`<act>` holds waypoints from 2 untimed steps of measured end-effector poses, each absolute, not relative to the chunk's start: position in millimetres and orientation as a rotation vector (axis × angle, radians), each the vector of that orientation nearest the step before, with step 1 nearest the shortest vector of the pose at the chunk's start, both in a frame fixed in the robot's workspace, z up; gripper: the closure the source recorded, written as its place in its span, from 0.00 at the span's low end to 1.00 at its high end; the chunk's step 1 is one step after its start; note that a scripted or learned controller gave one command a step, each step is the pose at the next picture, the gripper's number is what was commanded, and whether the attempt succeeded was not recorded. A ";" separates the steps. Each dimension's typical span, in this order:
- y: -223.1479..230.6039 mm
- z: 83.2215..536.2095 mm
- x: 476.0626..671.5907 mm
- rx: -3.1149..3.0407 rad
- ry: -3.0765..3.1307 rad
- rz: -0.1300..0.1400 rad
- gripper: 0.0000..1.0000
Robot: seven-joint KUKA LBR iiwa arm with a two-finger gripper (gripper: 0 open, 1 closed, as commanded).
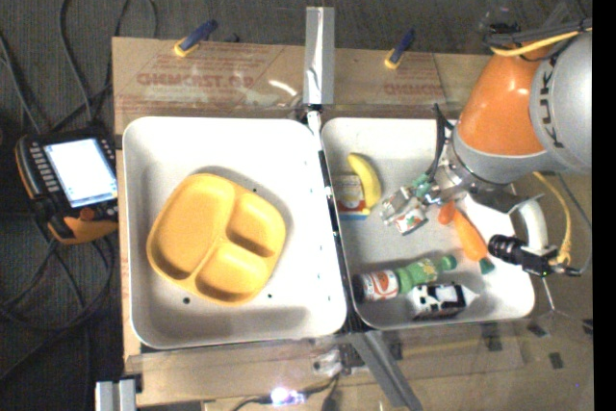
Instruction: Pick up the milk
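The milk [440,300] is a small black-and-white carton lying on its side at the front of the right bin [510,303]. My gripper [408,209] hangs over the middle of that bin, behind and a little to the left of the milk, and well apart from it. The grey arm with its orange band comes in from the right.
In the right bin, a banana [365,176] and a small box [350,192] lie by the left wall, a carrot [469,236] right of the gripper, a green bottle [424,270] and a can [380,285] just behind the milk. The left bin [144,159] holds a yellow divided tray [218,236].
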State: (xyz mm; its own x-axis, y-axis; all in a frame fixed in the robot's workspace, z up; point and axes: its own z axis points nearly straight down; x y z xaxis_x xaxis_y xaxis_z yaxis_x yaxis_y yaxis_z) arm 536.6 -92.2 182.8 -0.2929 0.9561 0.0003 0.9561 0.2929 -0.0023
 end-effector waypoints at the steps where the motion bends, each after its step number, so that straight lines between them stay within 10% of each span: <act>1: -117.4 169.2 513.7 -1.630 -2.683 0.005 1.00; 2: -32.2 267.8 541.6 -1.859 -2.533 0.004 1.00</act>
